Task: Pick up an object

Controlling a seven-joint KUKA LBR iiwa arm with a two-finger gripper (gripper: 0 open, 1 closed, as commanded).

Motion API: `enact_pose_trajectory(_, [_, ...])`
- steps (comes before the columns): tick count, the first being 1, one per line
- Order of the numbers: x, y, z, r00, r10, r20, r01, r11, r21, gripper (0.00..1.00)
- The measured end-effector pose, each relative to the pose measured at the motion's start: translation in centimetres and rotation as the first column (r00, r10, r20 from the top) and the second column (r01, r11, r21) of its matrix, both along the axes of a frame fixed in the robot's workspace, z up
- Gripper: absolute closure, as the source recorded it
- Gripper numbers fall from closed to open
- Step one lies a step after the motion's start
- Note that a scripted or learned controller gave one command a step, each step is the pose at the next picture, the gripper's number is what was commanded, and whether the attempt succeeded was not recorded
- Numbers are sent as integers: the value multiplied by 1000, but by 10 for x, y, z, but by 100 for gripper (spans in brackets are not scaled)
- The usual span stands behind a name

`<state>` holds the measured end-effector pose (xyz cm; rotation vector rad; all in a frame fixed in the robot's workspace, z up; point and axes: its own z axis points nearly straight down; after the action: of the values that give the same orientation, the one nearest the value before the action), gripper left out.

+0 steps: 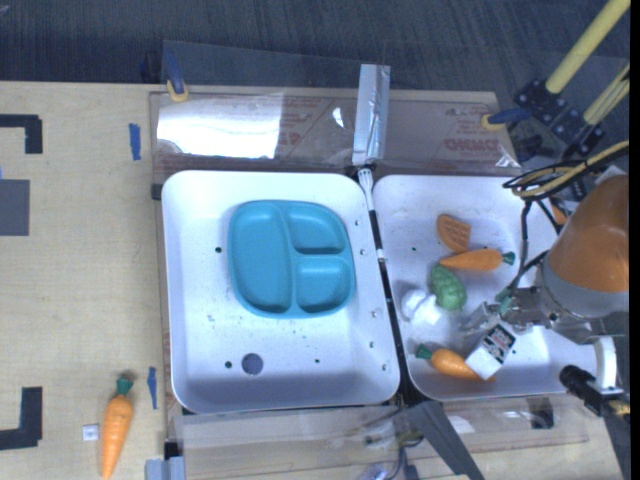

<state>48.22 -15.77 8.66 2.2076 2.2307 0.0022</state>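
Several toy foods lie in the right bin [400,218]. An orange carrot [470,260] lies near the middle, with a brown ridged piece [453,231] behind it. A green vegetable [448,288] sits beside a small white piece [424,310]. A second carrot [448,363] rests at the front. My gripper [490,343] hangs low over the right bin's front right part, just right of the front carrot and close to its thick end. The arm's orange band [598,243] rises above it.
The left bin [190,268] holds a blue divided plate [290,256] and a small grey disc [252,364]. Another toy carrot [117,424] lies on the wooden bench at the front left. A clear panel [260,123] and yellow poles [595,28] stand behind the bins.
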Motion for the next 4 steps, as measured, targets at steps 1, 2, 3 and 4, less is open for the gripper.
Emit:
enact_pose_trajectory(1, [1,0,10,1000,-1,2,1,1000,-2,100])
enact_pose_trajectory(2, [0,0,9,1000,-1,1,1,1000,-1,0])
enact_pose_trajectory(3, [63,37,0,989,-145,1,145,989,0,0])
enact_pose_trajectory(4, [130,67,0,982,-188,0,188,982,1,0])
